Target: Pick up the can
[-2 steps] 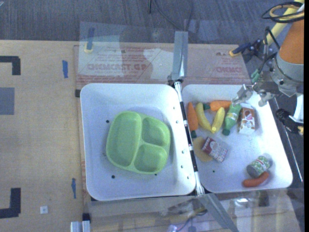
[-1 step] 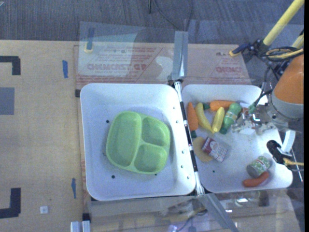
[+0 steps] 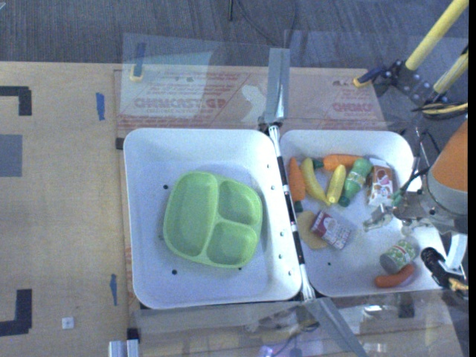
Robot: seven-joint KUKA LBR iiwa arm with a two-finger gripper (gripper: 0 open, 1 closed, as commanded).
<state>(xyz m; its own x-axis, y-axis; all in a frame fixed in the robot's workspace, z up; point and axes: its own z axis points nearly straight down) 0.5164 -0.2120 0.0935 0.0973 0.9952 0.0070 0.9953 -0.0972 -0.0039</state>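
The can point(image 3: 399, 256) lies on its side in the right bin point(image 3: 349, 281), just below the jaws point(image 3: 381, 218) and a little toward the arm's side. The jaws hang above the bin floor between the can and the small carton point(image 3: 381, 183), and whether they are spread or closed cannot be told from this view; nothing is visibly between them.

The main risk, as I judge it, is the can rolling. It rests on its curved side, so a descent slightly off its middle could nudge it away rather than trap it. The sausage point(image 3: 396, 277) touches or nearly touches the can's lower side, farther from the jaws, and could be caught in the same grasp or block one finger.

Beyond the jaws on the far side from the arm lie a red packet point(image 3: 332, 230), a banana point(image 3: 313, 180), a yellow corn cob point(image 3: 336, 184), a green bottle point(image 3: 355, 177) and carrots point(image 3: 297, 180); all well apart from the can. The green divided plate point(image 3: 213, 219) sits in the left bin point(image 3: 141, 169), out of the way on the worktop point(image 3: 59, 222).
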